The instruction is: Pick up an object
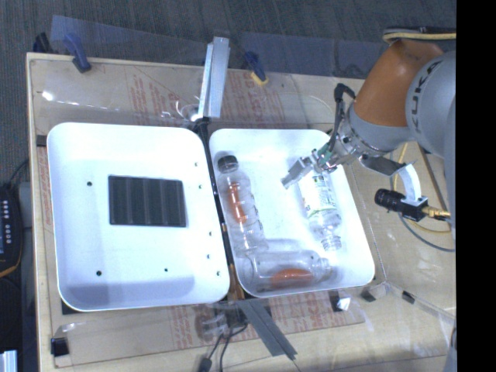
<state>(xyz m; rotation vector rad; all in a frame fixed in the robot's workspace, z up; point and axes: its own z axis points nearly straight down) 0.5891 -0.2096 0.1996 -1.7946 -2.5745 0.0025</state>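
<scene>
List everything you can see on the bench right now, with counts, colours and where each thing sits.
Shallow white plastic bins: 2, side by side; left bin, right bin.
Dark ribbed rectangular panel: 1, dark grey, centre of the left bin's floor.
Clear plastic bottles: 3, all lying in the right bin; one with a dark cap and orange contents along its left wall, one with orange contents along the near wall, one with a white label on the right side.
Blue clamps: 2, far bench edge.
Grey arm with orange band: 1, reaching from the right.
Two-finger gripper: 1, over the right bin, by the labelled bottle's top.
</scene>
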